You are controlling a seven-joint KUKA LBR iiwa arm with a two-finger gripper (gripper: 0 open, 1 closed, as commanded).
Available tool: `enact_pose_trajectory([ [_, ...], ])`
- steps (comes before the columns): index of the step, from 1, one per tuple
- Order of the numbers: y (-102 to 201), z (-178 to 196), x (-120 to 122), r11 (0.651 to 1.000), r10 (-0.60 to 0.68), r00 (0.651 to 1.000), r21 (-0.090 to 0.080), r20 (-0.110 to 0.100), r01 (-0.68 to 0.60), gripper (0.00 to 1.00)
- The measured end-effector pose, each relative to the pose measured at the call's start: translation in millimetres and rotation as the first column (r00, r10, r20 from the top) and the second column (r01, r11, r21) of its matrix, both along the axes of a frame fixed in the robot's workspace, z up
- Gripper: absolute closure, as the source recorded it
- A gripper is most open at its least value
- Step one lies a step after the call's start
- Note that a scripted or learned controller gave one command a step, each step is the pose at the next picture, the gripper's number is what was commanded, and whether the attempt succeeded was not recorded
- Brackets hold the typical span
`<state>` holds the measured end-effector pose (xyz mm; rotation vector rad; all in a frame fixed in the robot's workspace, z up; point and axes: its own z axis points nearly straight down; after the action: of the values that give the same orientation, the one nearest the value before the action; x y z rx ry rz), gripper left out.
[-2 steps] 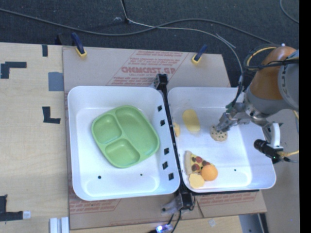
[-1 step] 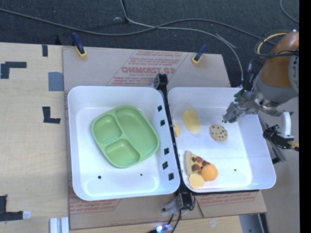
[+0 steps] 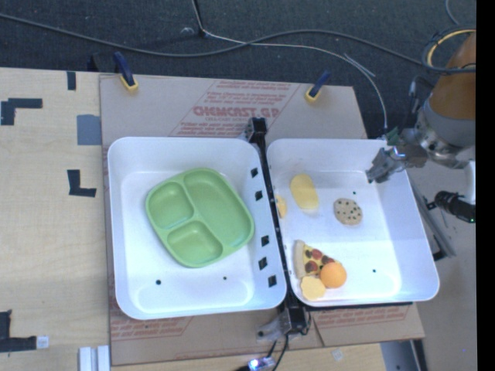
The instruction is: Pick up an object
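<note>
The gripper (image 3: 380,168) hangs over the right bin's (image 3: 402,280) far right rim, its grasp state indeterminable; the cookie (image 3: 348,211), just left, appears light, rigid, flat, best pinched across its edges.

A robotics lab or test cell, not a home: two shallow white bins (image 3: 128,207) sit side by side on a printed cardboard sheet (image 3: 232,110) held to the plywood worktop (image 3: 46,230) with yellow-tipped clamps (image 3: 124,72). Black tape marks (image 3: 77,184) dot the wood. Loose cables (image 3: 255,41) trail over dark carpet (image 3: 309,14) behind, and a grey-and-orange industrial arm (image 3: 448,107) reaches in from the right
</note>
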<state>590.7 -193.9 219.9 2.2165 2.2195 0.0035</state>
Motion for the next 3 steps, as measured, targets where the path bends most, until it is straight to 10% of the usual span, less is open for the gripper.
enact_pose_trajectory([
  [3,171.6,-3.6,-41.6,1.000,0.004,1.000,0.003,-0.009,-0.004,1.00],
])
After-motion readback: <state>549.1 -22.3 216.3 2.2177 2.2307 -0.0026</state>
